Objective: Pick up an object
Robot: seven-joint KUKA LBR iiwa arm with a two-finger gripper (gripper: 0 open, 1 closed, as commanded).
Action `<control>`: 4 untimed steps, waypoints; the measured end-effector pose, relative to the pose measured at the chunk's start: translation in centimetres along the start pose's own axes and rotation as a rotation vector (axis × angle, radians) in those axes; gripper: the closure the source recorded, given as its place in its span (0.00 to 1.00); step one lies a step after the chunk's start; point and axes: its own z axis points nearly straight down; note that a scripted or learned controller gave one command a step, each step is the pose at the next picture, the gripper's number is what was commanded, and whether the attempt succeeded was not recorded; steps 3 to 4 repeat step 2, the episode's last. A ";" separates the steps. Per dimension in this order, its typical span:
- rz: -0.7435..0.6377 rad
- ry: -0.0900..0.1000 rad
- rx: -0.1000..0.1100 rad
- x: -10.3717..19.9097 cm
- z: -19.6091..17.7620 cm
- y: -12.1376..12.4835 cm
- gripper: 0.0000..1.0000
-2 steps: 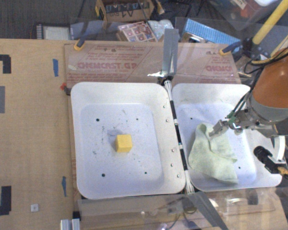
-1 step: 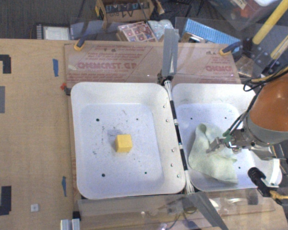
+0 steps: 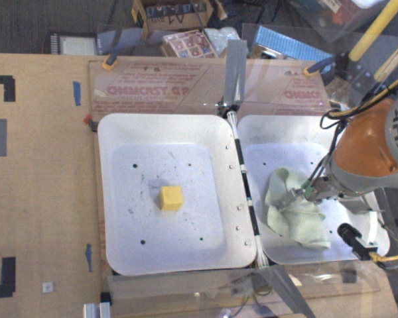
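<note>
Reaching into the right bin, with the pale cloth directly under the gripper.

A small yellow block (image 3: 172,198) is seen near the middle of the left bin (image 3: 113,177), square-sided with no marked long axis, well apart from the arm. Further right, across the shared rims, a crumpled pale green cloth (image 3: 288,214) is spread in the right bin (image 3: 278,141), its long axis running from upper left down to lower right. The gripper (image 3: 300,195) is set at the cloth's upper part, touching or just above it, so the cloth is judged the nearer target. Whether the tool is spread or pressed together cannot be told, and no grasp is shown.
</note>
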 end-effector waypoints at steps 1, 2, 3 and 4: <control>0.002 -0.003 -0.007 -0.1 -1.1 0.2 1.00; 0.324 -0.001 0.006 3.8 -9.6 2.2 1.00; 0.324 -0.001 0.006 3.8 -9.6 2.2 1.00; 0.324 -0.001 0.006 3.8 -9.6 2.2 1.00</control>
